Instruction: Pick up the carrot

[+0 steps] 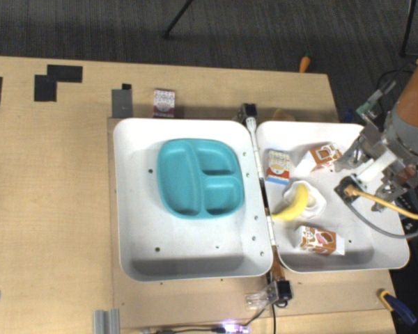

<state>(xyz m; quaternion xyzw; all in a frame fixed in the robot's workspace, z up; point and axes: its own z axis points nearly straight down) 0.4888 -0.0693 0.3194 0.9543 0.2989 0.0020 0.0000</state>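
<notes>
Pale wood bench (49, 186) carries two shallow white plastic bins side by side across the middle of the frame. The left white bin (136, 186) holds one teal plastic divided tray (198, 177), lying flat near its centre with three compartments. The right white bin (376, 245) holds the clutter. The grey robot arm (411, 110) comes in at the right edge, and its claw (353, 160) hangs over the bin's upper right part; whether the claw is open or closed cannot be told.

A yellow curved banana-like toy (297, 204) lies left of centre in that bin, on something white. Below it sits a brown-and-white foil packet (319, 240); a second brown-and-white packet (324, 156) lies near the claw. A small white carton with blue and red print (278, 165) rests by the bin's left wall.

A small orange tapered piece (304, 64), carrot-coloured, lies at the bench's far edge, upper right of centre, outside both bins; too small to be sure it is the carrot.
</notes>
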